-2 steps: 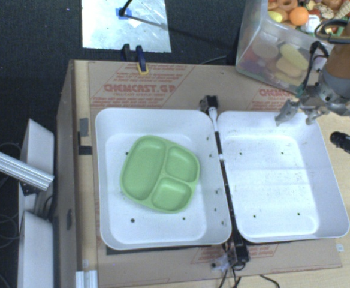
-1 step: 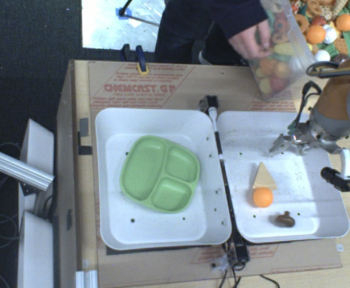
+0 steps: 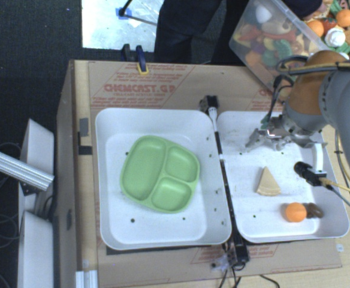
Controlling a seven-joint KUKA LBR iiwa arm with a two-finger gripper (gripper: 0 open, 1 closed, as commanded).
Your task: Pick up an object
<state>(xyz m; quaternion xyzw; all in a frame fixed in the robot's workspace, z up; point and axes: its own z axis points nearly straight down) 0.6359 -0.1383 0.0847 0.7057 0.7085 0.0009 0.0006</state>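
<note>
Orange, a small ball lies nearest, at five o'clock in the right bin, touching a brown lump. Just beyond, a tan wedge rests mid-bin. The green divided plate sits centred in the left bin. Farther back, at twelve o'clock in the right bin, the gripper hangs low with its fingers spread, pinching nothing.

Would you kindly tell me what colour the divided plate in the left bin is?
Light green; the divided plate shows clearly in the camera view.
</note>
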